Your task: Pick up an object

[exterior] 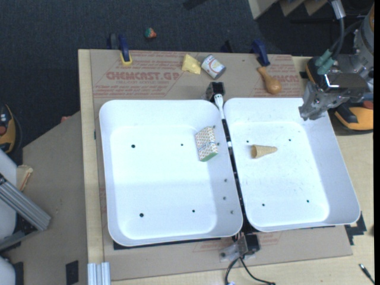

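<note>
Sitting side by side on the cardboard-covered worktop (154, 76) are two white bins. The left bin (119, 177) holds one patterned small box (206, 143) near its right wall; the right bin (320, 189) holds one ice-cream cone toy (262, 151). The jaws (309, 111) hang over the right bin's far right corner; whether they are apart or together cannot be told. Dark carpet (59, 16) lies beyond.
</note>
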Robot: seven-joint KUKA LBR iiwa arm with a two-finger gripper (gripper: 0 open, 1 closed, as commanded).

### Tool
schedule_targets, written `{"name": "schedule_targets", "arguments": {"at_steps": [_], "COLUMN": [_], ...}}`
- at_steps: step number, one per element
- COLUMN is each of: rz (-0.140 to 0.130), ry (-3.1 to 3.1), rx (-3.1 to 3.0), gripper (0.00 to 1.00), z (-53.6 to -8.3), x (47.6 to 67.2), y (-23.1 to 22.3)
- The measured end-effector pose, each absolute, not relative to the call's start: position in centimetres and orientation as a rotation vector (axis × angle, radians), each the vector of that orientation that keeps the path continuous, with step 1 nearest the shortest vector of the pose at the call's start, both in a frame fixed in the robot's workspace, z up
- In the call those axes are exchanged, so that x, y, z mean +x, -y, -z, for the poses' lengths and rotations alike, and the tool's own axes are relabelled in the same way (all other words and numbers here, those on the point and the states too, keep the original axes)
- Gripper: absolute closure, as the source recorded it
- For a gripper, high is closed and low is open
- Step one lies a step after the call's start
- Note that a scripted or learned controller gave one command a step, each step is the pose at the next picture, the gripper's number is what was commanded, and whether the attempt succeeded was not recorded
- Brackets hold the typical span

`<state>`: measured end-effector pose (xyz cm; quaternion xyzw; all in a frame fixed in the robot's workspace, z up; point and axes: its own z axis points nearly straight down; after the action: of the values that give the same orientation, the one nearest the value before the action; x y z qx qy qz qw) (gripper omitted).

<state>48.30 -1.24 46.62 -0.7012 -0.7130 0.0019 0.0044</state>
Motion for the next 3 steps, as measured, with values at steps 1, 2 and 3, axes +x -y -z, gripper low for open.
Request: {"name": "schedule_targets", "arguments": {"at_steps": [1,2,3], "rz": [0.006,-0.002,-0.008], "ry": [2.218,2.214,2.220], "rx": [-2.240,-2.240,-2.204], "gripper": [1.00,1.00,1.00], "z": [-54.0,-53.5,-41.3], "x": [47.9,47.8,48.4], "y": [11.1,23.1,14.8]}}
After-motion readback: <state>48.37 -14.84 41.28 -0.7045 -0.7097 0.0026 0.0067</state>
